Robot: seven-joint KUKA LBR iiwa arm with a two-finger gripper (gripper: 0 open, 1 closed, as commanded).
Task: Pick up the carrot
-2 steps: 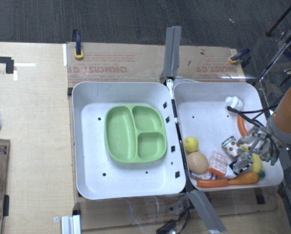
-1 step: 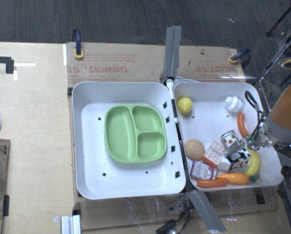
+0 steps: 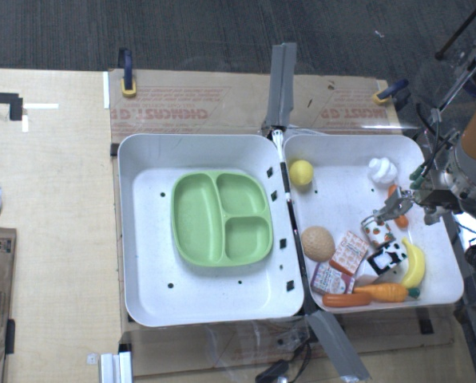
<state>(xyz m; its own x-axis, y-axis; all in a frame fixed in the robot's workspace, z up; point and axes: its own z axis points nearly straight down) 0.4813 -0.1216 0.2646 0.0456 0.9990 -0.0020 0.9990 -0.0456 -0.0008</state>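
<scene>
Down in the right bin (image 3: 358, 154), the carrot (image 3: 382, 293) lies along the near wall, touching the banana (image 3: 414, 263) at its right end. Above it hangs the gripper (image 3: 388, 211), its fingers spread and nothing between them, over what looks like a small can (image 3: 376, 231), though that part is blurred. A lemon (image 3: 301, 172) sits well apart near the divider. A green divided plate (image 3: 222, 218) rests in the left bin (image 3: 142, 214).
</scene>
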